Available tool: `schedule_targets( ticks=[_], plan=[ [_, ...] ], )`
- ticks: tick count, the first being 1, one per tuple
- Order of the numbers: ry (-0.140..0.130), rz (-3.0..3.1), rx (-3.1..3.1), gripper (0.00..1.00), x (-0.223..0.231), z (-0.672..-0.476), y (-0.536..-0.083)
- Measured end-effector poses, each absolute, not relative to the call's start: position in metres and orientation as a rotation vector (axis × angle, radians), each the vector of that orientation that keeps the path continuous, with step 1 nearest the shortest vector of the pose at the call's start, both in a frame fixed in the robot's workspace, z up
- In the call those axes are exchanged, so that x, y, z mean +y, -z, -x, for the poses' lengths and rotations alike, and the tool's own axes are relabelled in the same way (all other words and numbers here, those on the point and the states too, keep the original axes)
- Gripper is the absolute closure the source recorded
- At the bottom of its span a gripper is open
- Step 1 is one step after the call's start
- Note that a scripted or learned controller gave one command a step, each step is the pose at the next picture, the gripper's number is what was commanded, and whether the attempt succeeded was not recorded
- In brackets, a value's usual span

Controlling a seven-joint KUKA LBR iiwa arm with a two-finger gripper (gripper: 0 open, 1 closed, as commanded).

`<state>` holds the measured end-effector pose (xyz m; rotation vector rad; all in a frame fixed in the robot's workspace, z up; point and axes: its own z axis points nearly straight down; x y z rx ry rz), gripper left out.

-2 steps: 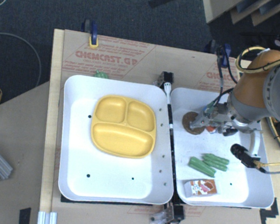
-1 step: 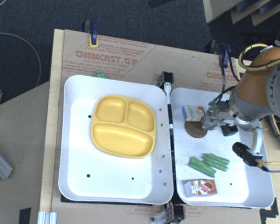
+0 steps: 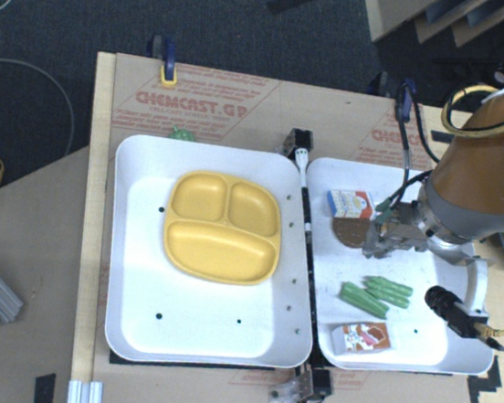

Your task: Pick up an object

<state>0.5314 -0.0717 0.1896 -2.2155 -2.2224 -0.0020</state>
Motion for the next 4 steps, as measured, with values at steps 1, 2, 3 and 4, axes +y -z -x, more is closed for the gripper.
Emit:
schedule_targets(
  ticks=[1,2,3,4],
  plan=[
    [-0.004,2.213,-2.220,1.00,-0.006,-0.476,-0.184],
    [0.018,2.219,-2.235,1.00,0.031,-0.481,-0.307],
    [0.004,2.221,-2.225,1.00,0.036,-0.480,-0.319],
    [0.014,2.224,-2.229,1.00,0.035,-0.480,-0.424]
  ],
)
